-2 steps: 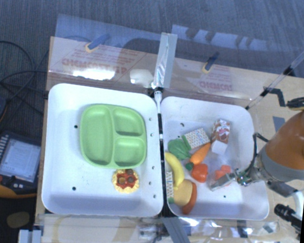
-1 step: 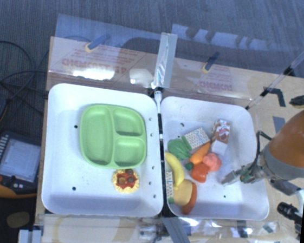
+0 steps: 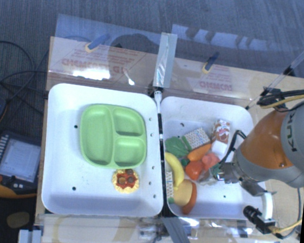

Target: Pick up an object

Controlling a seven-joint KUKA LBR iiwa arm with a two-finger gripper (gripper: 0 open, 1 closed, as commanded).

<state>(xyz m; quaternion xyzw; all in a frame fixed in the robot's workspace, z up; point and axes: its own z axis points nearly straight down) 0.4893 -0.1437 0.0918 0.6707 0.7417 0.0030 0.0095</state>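
Note:
The right bin (image 3: 224, 208) holds a pile of toy food: a yellow banana (image 3: 175, 170), a green leafy piece (image 3: 177, 146), an orange carrot (image 3: 198, 152), a red tomato-like piece (image 3: 194, 170), a pink piece (image 3: 209, 160), a small checked packet (image 3: 195, 136), a brown-and-white bottle (image 3: 221, 132) and an orange-red rounded piece (image 3: 186, 194). My gripper (image 3: 218, 172) is low in this bin, at the right edge of the pile beside the pink and red pieces. The arm's wrist covers its fingers.
The left bin (image 3: 57, 189) holds a green divided plate (image 3: 113, 135) and a small yellow pizza-like toy (image 3: 125, 180) near its front. Clear panels stand behind both bins. Cables and a handheld pendant (image 3: 10, 165) lie on the floor at left.

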